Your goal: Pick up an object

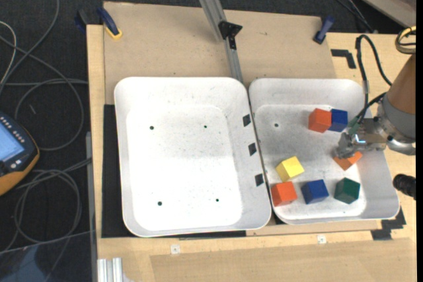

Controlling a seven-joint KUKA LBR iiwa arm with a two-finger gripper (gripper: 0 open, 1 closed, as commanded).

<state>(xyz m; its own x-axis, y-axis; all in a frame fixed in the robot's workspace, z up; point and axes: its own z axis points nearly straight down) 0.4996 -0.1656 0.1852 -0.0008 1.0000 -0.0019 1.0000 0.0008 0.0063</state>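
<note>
Overhead, the arm [403,109] comes in from three o'clock and sets its gripper [350,145] low over the right bin [301,90]. An orange block [347,158] lies tilted directly under the fingertips, touching or nearly touching them, but whether the fingers are apart or clamped on it I cannot tell; metal and block blur together there.

Other blocks lie scattered through the same bin. Toward twelve o'clock from the gripper, an orange cube [320,120] and a blue cube [339,119] sit pressed side by side. At about nine o'clock from the gripper rests a yellow cube [289,168], slightly rotated. Along the bin's six o'clock edge runs a loose row: a second orange cube [284,192], a blue block [314,190], and a dark green block [347,190], the green one just below the gripper.

The left bin [178,92] sits beside it at nine o'clock, the rims touching.
</note>
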